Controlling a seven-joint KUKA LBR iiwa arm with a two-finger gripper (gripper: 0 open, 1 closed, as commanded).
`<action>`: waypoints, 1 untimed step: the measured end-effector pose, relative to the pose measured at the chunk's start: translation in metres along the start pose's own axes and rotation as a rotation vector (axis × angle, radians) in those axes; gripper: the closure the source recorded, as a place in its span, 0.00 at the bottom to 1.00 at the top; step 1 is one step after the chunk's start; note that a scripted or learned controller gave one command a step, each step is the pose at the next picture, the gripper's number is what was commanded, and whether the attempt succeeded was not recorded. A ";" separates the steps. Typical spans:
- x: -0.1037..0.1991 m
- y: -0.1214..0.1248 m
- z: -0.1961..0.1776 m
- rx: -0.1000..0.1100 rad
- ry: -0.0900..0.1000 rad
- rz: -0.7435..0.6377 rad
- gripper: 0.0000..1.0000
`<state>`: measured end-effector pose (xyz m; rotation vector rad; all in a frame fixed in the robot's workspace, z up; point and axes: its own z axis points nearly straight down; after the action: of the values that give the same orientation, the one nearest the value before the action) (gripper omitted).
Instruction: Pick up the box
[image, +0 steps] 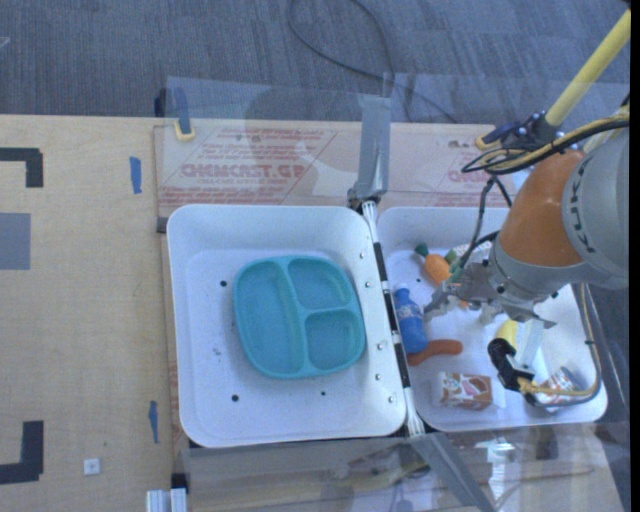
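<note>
While the box (466, 389) is seen lying untouched near the front edge of the right bin (592, 405), well below the pincer (462, 297), nothing of the pick is judged done. Whether the pincer is apart or together cannot be told. A teal tray (298, 315) is held in the left bin (190, 240); a blue bottle (406, 315) and other small items are kept with the box.

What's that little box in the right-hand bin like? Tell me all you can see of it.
The box is a small, flat carton, white with orange-red printing that is too blurred to read. It lies flat on the floor of the right bin, near its front edge, slightly askew. Nothing appears to touch it; an orange-red object lies just behind it.
</note>
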<state>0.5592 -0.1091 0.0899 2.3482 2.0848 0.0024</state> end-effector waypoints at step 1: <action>0.006 -0.070 0.001 -0.006 0.001 -0.130 0.00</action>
<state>0.4902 -0.0950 0.0890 2.2051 2.2302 0.0103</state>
